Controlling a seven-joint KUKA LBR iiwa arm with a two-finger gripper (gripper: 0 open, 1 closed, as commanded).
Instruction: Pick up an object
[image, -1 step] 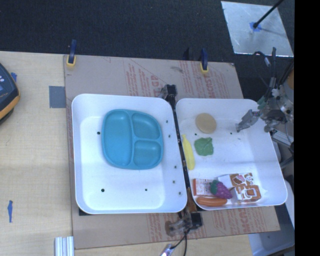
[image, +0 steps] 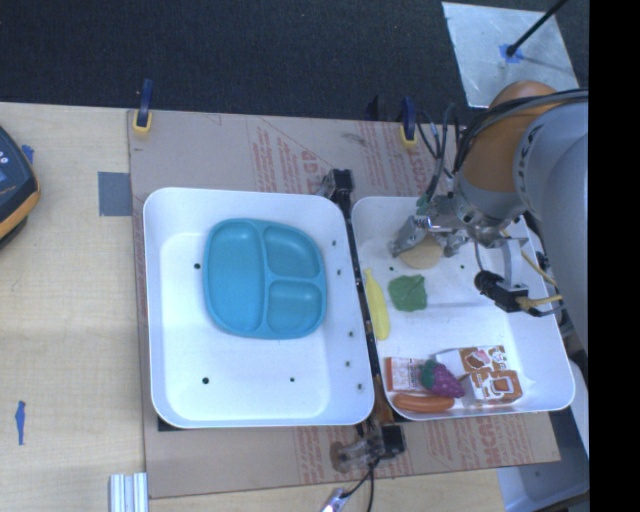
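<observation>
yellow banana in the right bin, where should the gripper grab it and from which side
Probably across the middle of the yellow banana, coming straight down. It lies flat and lengthwise along the right bin's left wall, so its narrow width suits the fingers. The wall side is tight; the green leafy piece sits apart on its right.

Pincer (image: 412, 237) tips low over tan lump (image: 422, 255); finger state too small, too cluttered to tell. Tan lump partly hidden under pincer (kind unclear). Arm (image: 545, 150) cut off at right. Black-and-yellow device (image: 14, 185) cut by left edge. Packet (image: 470, 375) print unreadable, partly covered by purple thing (image: 441, 379). Metal piece (image: 128, 491) at bottom edge cropped.
</observation>
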